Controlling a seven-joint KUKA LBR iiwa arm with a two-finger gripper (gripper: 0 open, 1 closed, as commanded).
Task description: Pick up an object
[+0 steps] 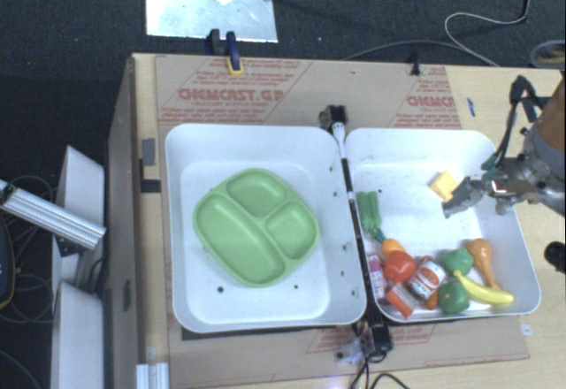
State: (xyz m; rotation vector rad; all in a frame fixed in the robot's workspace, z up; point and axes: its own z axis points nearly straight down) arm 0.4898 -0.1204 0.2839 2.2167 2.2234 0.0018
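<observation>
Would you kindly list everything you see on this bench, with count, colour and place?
Shallow plastic bins: two, white, side by side on the bench.
Divided plastic plate: one, light green, in the left bin.
Block: one, yellow, upper middle of the right bin.
Toy banana: one, yellow, right bin's near corner.
Toy foods: several, red, orange and green, piled along the right bin's near edge.
Green piece: one, by the right bin's left wall.
Claw: one, grey, above the right bin beside the block.
</observation>
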